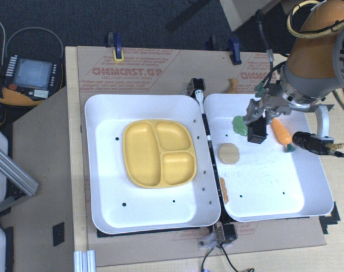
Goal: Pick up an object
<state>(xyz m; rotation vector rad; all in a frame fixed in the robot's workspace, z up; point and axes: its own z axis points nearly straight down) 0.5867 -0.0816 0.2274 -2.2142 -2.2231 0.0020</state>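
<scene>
Two white bins [103, 169] sit side by side. One yellow divided plate [159, 153] lies in the left bin. The right bin holds three small things: one carrot [281, 132], one green piece [240, 124], one tan round piece [229, 153].

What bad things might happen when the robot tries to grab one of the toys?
The gripper hangs low in the right bin, close beside the green piece. It might bump that piece and push it away rather than catch it. The carrot lies close on the other side, so it could get knocked too. The tan round piece sits near the bin's left wall, where it could be hard to grab.
</scene>
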